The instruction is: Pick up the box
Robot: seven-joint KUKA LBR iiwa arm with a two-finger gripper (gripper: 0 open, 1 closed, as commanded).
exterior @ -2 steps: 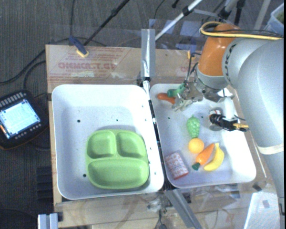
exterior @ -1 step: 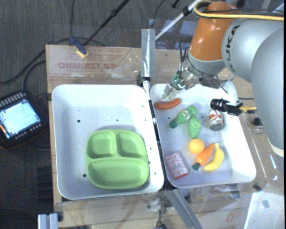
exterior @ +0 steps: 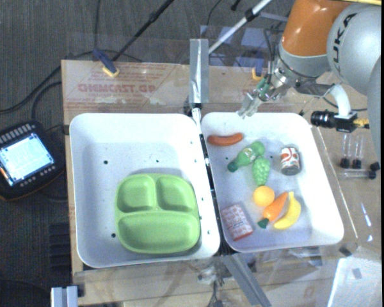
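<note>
Tool (exterior: 248, 109) hangs at the twelve o'clock rim of the right bin (exterior: 320, 171), nothing between its fingers; I cannot tell how wide they stand. Likely trouble: the box (exterior: 235, 221) lies close by the bin's left wall, so a finger could strike that wall or slide the box aside. From the tool, the box lies toward six o'clock, well apart, near the bin's front.

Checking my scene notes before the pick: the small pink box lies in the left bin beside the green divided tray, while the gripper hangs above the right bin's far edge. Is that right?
Not quite. The small pink box lies in the right white bin, near its front left corner; the green divided tray sits alone in the left white bin. The gripper does hang above the right bin's far edge, as the camera view shows.
</note>
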